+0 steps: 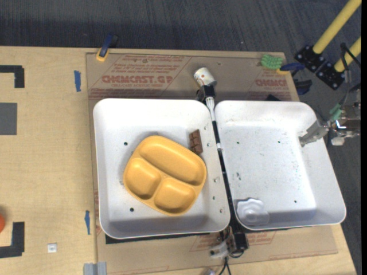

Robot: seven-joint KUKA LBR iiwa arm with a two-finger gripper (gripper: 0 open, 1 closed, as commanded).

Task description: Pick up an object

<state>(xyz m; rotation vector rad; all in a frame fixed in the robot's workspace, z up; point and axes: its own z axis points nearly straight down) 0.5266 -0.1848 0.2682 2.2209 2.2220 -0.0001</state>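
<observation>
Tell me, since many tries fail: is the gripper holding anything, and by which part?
Nothing is held. The gripper sits at the right bin's far right rim, away from the yellow divided tray.

Robotics lab, white bins (155, 110) clamped to taped cardboard bench (46, 153)

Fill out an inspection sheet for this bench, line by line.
Surface: cardboard sheet under two white bins, left bin and right bin, side by side.
Job's things: yellow divided tray upside down in left bin, small brown block beside it; clear plastic piece in right bin's near corner.
Clutter: nothing seen.
Grippers: gripper at right bin's right rim, finger state unclear.
Cables: black cable between the bins.
Surroundings: yellow clamp, green clamp, blue tape.
</observation>
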